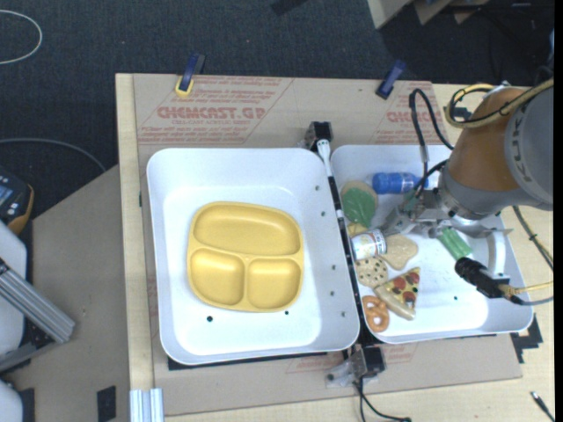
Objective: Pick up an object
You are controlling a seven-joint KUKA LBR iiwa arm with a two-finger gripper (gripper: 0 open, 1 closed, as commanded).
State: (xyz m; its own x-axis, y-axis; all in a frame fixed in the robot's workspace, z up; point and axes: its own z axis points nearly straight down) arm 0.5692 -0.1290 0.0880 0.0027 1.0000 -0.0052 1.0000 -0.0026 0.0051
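While pincer (420, 211) hovers mid right bin (506, 319), grip unreadable, toys (387, 271) crowd left wall.

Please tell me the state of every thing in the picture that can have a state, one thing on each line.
yellow tray: upright in the left bin, its three compartments bare.
blue bottle: lying on its side in the right bin.
small jar: lying on its side beside the cookie.
pizza slice: flat on the bin floor.
pretzel: flat, near the front wall.
gripper: low over the right bin.
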